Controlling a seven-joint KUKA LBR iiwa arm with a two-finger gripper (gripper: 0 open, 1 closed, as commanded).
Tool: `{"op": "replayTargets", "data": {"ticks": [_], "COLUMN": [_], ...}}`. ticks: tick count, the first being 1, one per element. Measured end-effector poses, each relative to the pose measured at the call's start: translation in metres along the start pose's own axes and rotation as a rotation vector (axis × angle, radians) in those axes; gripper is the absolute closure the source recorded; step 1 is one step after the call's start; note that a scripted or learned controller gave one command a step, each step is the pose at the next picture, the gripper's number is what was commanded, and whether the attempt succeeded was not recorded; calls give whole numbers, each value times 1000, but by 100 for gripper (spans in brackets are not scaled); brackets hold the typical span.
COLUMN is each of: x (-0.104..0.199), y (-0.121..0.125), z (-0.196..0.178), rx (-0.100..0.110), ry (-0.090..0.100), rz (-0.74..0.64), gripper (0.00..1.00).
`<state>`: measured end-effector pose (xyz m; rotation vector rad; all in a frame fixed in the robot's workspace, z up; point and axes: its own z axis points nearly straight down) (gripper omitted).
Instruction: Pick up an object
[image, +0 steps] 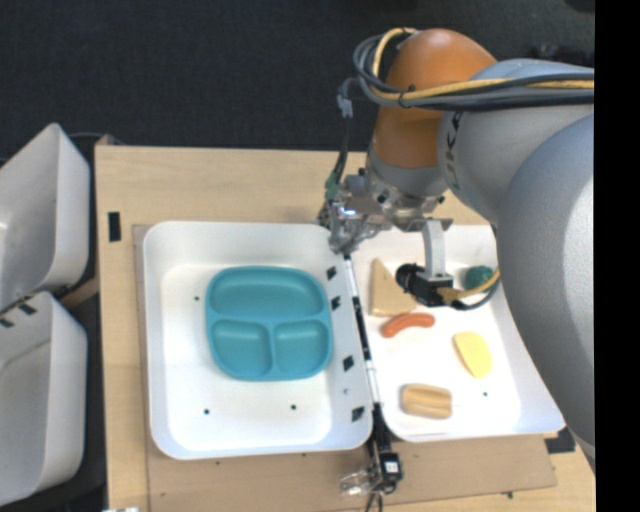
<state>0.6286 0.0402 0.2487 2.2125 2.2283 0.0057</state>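
My pincer (345, 228) hangs over the far end of the rims where the two white bins meet, below the orange band of my arm (432, 95). From this slant its tips blur into the metalwork, so I cannot tell how far open it is, and I see nothing held in it.

The things I could pick up lie mostly in the right bin (525, 405). A tan wedge (384, 290) sits nearest my pincer, just beside the dividing rims. A small red-orange sausage (408, 324) lies just in front of it. A yellow oval piece (474, 354) lies further right, and a pale brown bread roll (426, 401) rests near the front rim, apart from the others. A dark green thing (482, 274) near the far right side is partly hidden, and I cannot say what it is.

The left bin (165, 405) holds a teal divided plate (268, 322), lying flat at its middle. Both bins sit on the pale wooden counter (220, 180).
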Motion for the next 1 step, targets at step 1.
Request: {"op": "replayTargets", "data": {"ticks": [1], "x": [-4], "y": [-1], "z": [1], "rx": [3], "ry": [-3], "rz": [5], "gripper": [0]}}
